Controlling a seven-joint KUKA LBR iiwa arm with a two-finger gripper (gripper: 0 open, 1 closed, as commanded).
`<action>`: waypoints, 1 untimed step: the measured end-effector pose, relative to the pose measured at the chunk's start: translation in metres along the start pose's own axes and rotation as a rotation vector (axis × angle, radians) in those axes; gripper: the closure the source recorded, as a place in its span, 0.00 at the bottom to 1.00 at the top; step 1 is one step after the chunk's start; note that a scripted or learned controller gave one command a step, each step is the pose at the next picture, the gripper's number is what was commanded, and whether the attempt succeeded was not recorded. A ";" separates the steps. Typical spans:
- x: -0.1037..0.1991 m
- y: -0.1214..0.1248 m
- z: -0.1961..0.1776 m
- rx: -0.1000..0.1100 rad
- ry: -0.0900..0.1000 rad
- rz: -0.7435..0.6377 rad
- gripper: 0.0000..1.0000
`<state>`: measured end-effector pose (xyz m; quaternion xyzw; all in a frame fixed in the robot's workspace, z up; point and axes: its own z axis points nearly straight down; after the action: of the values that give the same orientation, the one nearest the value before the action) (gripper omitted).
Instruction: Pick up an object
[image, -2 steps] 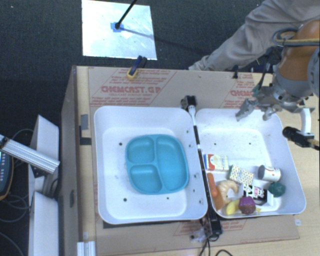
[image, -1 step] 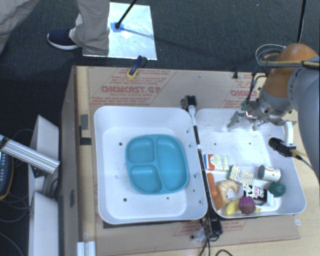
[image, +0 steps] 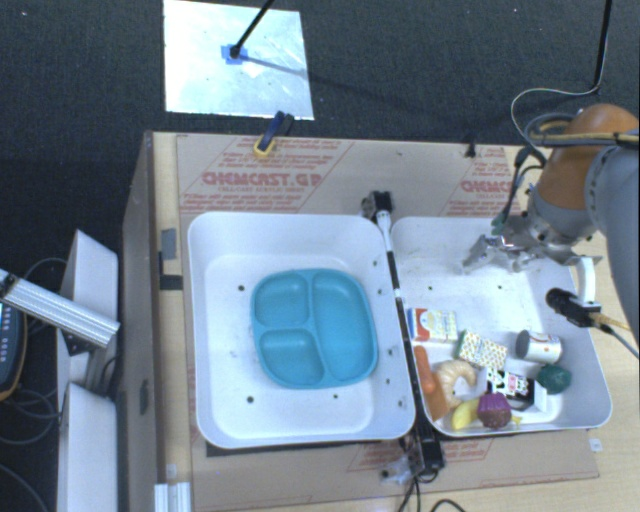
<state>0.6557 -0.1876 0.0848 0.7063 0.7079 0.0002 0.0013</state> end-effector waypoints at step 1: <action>-0.019 -0.025 0.000 0.000 0.000 0.001 0.00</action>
<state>0.6311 -0.2071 0.0851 0.7065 0.7077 0.0003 0.0015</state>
